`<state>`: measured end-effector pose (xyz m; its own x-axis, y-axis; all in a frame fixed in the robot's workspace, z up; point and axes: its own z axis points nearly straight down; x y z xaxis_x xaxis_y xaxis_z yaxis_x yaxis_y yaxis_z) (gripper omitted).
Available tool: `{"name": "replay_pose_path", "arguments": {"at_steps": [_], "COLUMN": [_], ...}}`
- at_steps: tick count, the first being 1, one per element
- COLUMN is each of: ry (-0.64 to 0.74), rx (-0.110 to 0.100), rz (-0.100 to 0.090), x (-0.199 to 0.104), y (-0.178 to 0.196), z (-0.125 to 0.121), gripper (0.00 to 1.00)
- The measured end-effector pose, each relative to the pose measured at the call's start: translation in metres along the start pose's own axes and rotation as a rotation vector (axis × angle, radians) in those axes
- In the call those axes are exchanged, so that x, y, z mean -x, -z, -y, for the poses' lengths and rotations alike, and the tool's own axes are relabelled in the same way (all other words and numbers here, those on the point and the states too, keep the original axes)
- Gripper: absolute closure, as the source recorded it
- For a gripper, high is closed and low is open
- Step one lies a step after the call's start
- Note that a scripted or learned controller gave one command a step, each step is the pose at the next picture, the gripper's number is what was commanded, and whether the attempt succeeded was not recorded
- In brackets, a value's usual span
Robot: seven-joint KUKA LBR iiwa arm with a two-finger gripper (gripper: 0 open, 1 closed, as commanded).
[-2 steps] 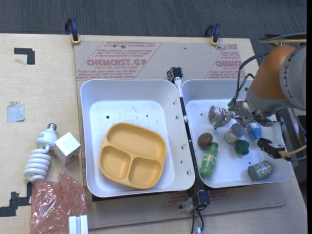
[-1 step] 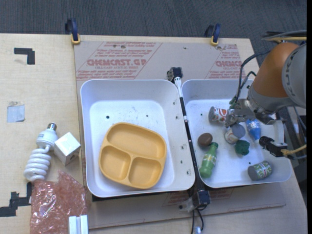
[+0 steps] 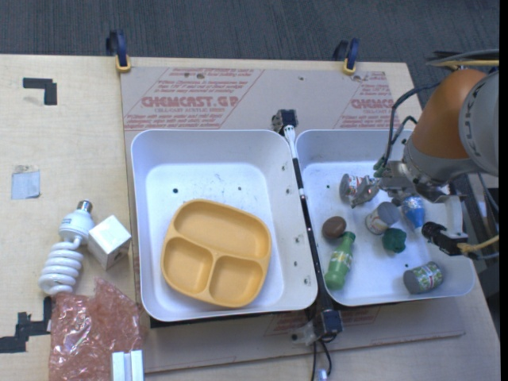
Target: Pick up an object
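Two white bins (image 3: 151,213), claw (image 3: 367,190) over right

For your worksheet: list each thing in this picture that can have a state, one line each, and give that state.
yellow tray: lying flat in the left bin, right way up.
green bottle: on its side in the right bin.
can: lying on its side.
light bulb: lying on the bench, unlit.
gripper: low inside the right bin, over a shiny object.
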<state>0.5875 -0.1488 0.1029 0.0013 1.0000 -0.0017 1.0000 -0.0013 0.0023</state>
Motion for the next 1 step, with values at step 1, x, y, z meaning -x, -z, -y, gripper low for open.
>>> {"name": "replay_pose_path", "arguments": {"at_steps": [1], "ry": [0.000], "rx": [0.002], "rz": [0.001], "x": [0.0006], "y": [0.0102], "z": [-0.0008], "gripper": [1.00]}}
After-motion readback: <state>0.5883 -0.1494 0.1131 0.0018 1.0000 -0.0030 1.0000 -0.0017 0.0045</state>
